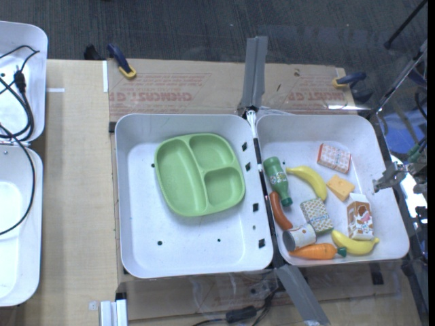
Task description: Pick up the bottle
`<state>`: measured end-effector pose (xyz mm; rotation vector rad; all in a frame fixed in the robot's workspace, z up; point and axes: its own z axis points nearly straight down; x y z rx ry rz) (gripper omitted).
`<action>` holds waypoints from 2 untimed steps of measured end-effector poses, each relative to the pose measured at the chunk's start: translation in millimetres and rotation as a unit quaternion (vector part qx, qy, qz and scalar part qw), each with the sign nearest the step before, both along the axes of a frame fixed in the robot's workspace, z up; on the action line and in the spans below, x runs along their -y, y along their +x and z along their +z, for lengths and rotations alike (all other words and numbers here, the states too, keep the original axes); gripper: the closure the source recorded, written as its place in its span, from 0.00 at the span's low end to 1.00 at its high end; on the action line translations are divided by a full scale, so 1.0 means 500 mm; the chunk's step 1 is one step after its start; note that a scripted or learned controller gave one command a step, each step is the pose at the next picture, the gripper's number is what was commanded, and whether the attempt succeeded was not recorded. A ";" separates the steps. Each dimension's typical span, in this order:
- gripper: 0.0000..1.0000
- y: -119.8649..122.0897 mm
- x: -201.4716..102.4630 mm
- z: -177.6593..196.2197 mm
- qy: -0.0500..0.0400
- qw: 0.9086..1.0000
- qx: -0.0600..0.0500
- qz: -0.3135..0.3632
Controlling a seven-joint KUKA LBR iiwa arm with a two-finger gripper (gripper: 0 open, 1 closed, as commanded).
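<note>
**Bottle still waiting in the right bin**

Nothing is picked up yet. The green bottle (276, 179) lies against the right bin's (370, 136) left wall, well to the left of the gripper (389, 179), which hangs at the bin's far right edge. I cannot tell its grip state. The whole reach, descent and grasp remain, past the banana (308, 180).

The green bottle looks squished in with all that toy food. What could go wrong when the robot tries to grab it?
The bottle lies close to the bin's left wall, so a finger may hit the wall. The hot dog and a banana sit close by and could get bumped or grabbed instead. Lying on its side, the bottle may also roll away.
</note>
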<state>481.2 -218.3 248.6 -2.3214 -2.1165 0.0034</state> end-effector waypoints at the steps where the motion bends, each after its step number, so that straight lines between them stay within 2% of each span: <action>1: 0.00 -0.005 -0.143 -0.256 0.000 0.987 0.003 -0.158; 2: 0.00 0.138 -0.008 0.050 -0.001 0.978 0.000 -0.208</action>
